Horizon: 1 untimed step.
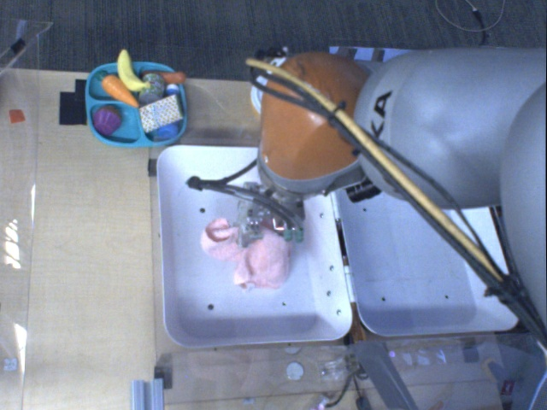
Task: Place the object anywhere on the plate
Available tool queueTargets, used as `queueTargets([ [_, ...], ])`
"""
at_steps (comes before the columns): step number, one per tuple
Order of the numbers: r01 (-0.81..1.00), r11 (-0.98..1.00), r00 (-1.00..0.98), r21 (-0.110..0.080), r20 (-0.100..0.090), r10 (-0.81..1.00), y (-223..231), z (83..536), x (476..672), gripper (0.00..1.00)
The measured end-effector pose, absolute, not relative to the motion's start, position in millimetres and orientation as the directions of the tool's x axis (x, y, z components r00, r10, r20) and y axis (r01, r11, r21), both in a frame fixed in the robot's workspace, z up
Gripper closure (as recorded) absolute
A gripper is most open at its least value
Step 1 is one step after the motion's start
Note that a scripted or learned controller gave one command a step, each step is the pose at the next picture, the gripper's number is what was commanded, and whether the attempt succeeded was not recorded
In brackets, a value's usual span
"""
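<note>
A soft pink object (259, 261), lumpy like crumpled cloth or a plush toy, lies near the middle of the left white bin (201, 310). My gripper (267, 223) hangs straight over the pink object's upper edge, at or just above it. The orange wrist band and grey arm hide most of the gripper. The blue sectioned plate (91, 102) sits on the bench beyond the left bin's far-left corner. It carries a toy banana (129, 73), a carrot (118, 90), a purple piece (107, 120) and a speckled block (161, 111).
The right white bin (419, 293) lies beside the left one, partly under the arm. Yellow and black cables (402, 178) run along the arm. A black patch (72, 107) sits left of the plate. Wooden bench (77, 254) stretches to the left of the bins.
</note>
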<state>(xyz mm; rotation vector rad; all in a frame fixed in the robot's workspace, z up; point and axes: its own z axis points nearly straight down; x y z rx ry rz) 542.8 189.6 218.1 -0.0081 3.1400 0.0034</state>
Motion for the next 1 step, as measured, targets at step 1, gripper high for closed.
queueTargets([
  [1,-0.005,1.0,-1.0,0.002,-0.002,-0.005,189.3,218.3,543.0,0.0],
])
